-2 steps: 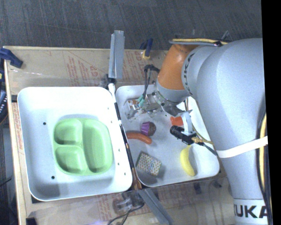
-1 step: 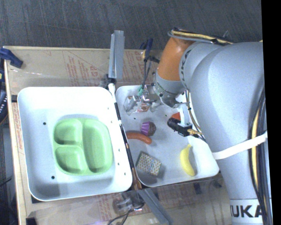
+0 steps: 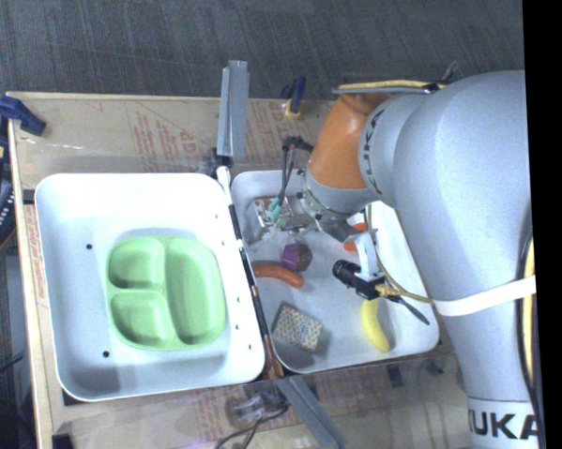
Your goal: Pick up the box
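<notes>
Room is tight in the right bin (image 3: 414, 339) — arm (image 3: 447, 163) covers its far half. Gripper (image 3: 278, 212) sits near the far-left corner; its state I cannot tell. Box (image 3: 298, 328) lies near the front-left wall, beside sausage (image 3: 278, 276), plum (image 3: 297, 256), banana (image 3: 375, 327). Left bin (image 3: 68, 277) holds a green tray (image 3: 165, 292).

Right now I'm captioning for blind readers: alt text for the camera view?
A grey arm's claw reaches into the right bin, which holds a patterned box, sausage, plum and banana. The left bin holds a green tray.
</notes>
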Controlling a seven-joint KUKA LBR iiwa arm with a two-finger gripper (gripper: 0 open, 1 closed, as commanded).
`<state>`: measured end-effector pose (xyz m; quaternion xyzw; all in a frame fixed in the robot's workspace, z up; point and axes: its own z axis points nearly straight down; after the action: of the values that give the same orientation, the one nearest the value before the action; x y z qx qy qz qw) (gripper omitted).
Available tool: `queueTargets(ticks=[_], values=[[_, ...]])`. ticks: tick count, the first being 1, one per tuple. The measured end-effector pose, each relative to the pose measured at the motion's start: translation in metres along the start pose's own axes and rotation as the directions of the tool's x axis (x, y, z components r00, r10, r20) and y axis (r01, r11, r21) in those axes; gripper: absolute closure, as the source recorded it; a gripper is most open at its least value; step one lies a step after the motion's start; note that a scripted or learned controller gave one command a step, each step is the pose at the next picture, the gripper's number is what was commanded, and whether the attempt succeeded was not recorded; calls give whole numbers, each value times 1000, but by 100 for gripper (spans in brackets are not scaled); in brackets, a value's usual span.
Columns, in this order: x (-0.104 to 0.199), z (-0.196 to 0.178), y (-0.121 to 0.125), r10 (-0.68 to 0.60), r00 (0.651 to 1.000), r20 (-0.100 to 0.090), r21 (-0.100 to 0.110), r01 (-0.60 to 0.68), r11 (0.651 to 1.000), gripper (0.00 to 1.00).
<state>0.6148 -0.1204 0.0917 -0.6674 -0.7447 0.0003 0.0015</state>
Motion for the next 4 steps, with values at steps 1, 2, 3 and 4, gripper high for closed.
queueTargets(ticks=[1, 2, 3, 4], values=[[-8, 0, 33, -12, 1000, -5, 29, 12, 1000, 0], [-12, -10, 32, -15, 1000, 7, 27, 15, 1000, 100], [-12, -10, 32, -17, 1000, 7, 29, 17, 999, 0], [-11, 1, -30, -5, 1000, 1, 2, 5, 1000, 0]])
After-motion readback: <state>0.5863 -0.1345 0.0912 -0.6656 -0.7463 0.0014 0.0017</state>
